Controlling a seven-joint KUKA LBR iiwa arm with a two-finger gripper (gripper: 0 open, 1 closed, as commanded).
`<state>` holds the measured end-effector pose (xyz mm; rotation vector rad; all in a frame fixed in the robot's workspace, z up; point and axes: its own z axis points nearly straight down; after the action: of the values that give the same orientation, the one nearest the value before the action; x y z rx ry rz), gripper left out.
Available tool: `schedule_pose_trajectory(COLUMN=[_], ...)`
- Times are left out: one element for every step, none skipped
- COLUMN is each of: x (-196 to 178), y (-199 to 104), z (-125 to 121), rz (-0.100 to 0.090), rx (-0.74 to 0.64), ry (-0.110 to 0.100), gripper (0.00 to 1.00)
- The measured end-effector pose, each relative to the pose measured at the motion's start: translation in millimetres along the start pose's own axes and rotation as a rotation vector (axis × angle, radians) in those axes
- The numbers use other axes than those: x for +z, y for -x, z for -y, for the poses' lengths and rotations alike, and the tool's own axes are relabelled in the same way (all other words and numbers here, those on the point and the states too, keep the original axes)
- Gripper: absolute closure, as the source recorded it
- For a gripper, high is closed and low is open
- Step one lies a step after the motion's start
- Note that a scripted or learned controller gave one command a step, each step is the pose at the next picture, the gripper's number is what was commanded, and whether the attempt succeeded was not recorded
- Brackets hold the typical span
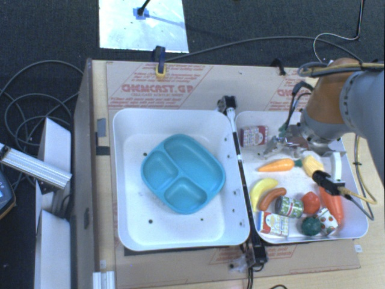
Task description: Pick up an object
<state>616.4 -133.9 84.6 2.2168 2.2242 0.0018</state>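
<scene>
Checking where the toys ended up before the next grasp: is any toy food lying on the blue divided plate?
No. The blue divided plate lies bare in the left bin, while the toy carrot and toy banana lie in the right bin.

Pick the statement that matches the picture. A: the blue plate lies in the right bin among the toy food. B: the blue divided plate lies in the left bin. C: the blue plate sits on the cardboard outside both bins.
B: the blue divided plate lies flat within the left bin, while the toy food, such as the carrot, fills the right bin.

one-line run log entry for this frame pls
arm: over right white bin | gripper: above orange toy carrot, nothing seen held | left bin: blue divided plate
</scene>
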Motion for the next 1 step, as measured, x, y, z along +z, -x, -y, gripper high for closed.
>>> schedule_pose_trajectory(x=[0.2], y=[-28.7], z=[30.3], rz=[0.0], rx=[0.001], ry=[-0.001], gripper=[0.0])
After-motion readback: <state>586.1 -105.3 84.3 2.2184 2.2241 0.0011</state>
